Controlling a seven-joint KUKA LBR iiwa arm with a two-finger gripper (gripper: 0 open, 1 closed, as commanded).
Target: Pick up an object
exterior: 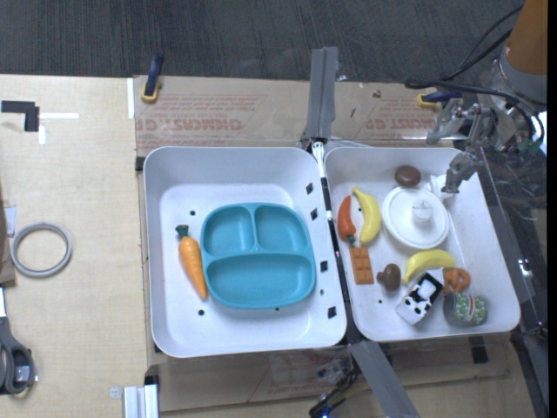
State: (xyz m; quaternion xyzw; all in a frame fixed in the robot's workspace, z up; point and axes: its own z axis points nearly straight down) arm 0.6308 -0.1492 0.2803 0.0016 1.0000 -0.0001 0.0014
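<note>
My gripper (452, 179) hangs over the upper right corner of the right bin (498, 259), just right of a brown round piece (407, 176) and above a white round dish (418, 217). The same bin holds a banana (368, 215), a red pepper (346, 219), an orange waffle piece (362, 266), a small brown ball (389, 276), a second banana (428, 261), a black-and-white block (420, 299), an orange lump (456, 279) and a green-and-red ball (467, 308). Nothing shows in the gripper.
The left bin (161, 233) holds a blue divided plate (258, 255) and a carrot (192, 261). A tape roll (39, 249) and scissors (13, 364) lie on the bench at far left. A clamp (154, 78) sits behind the bins.
</note>
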